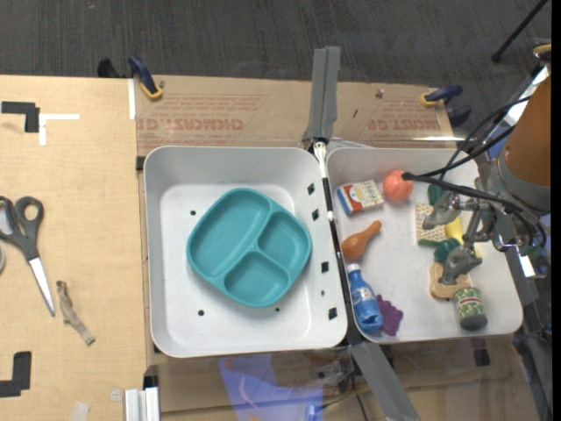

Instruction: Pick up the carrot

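The carrot (360, 239) is an orange, tapered piece lying near the left wall of the right bin (412, 327). Its thin end points up and to the right. My gripper (458, 251) hangs over the right side of the same bin, above a cluster of small toys. It is well to the right of the carrot and not touching it. Cables and the wrist hide part of what lies under the gripper.
Around the carrot lie a small carton (360, 197), a pink-orange ball (398, 186), a blue bottle (360, 296) and a purple piece (389, 315). Under the gripper are yellow, teal and tan toys and a green can (470, 306). The left bin holds a teal divided plate (249, 247). Scissors (26, 239) lie on the bench at left.
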Robot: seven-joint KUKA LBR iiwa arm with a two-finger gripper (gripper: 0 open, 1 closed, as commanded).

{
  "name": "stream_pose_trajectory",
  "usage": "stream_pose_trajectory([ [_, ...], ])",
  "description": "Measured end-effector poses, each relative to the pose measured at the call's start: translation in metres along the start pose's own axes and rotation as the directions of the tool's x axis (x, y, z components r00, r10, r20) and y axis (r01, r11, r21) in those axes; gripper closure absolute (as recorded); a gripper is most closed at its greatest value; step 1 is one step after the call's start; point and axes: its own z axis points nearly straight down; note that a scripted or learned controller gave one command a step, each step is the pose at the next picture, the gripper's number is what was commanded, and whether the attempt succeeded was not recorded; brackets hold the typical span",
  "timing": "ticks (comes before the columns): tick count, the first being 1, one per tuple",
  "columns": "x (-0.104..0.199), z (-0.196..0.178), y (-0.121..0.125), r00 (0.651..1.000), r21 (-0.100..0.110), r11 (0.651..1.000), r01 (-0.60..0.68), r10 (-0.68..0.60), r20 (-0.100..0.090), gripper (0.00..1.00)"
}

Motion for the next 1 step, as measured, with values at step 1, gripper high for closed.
stream_pose_trajectory([
  [1,0.0159,0.0732,-0.0799,0.966,0.000,0.966,-0.257,0.257,-0.001,0.00],
])
